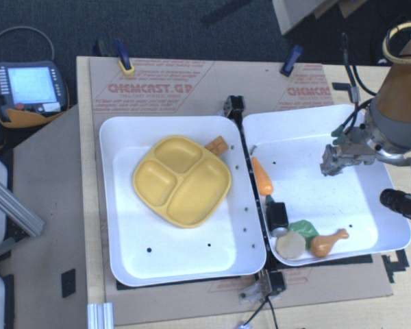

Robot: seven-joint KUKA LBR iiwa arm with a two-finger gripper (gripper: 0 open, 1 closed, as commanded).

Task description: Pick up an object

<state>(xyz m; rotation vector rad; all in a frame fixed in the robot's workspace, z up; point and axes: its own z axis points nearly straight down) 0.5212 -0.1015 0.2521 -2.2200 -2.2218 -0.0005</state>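
I have the gripper (pixel 337 162) hanging over the right bin (pixel 370 211), in its far right part, with bare floor under it. I can't tell how its fingers stand; I see nothing between them. The pickable things crowd the near-left corner of that bin, probably pushed there against the wall: a carrot (pixel 262 177) along the left wall, a black block (pixel 277 215) nearer, then a pale disc (pixel 291 245), a green piece (pixel 305 229) and a drumstick (pixel 328 241). The yellow tray (pixel 182 181) fills the left bin (pixel 123 238), a brown piece (pixel 216 145) at its far edge. I judge the drumstick easiest, lying most clear.
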